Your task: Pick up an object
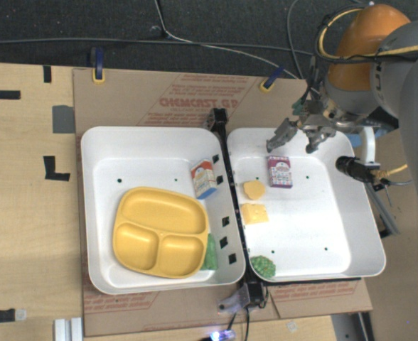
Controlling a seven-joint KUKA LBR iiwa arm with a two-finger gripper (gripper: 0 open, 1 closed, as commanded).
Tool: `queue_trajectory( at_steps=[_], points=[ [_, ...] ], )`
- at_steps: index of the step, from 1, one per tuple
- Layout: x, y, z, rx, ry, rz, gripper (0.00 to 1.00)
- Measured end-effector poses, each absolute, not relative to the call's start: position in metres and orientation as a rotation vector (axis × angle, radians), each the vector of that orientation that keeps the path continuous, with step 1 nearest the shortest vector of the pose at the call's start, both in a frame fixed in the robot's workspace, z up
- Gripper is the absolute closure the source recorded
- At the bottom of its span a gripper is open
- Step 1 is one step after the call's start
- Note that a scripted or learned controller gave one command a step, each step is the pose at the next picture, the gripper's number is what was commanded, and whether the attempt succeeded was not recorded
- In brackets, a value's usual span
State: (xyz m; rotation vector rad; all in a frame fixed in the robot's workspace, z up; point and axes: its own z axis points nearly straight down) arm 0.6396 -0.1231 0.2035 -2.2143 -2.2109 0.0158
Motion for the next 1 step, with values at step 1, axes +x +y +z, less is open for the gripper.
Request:
queue_trajectory(
  at_steps=[1],
  points=[
    [0.6423,-0.1227,0.213,-2.219,-2.222,0.002,0.0]
  ],
)
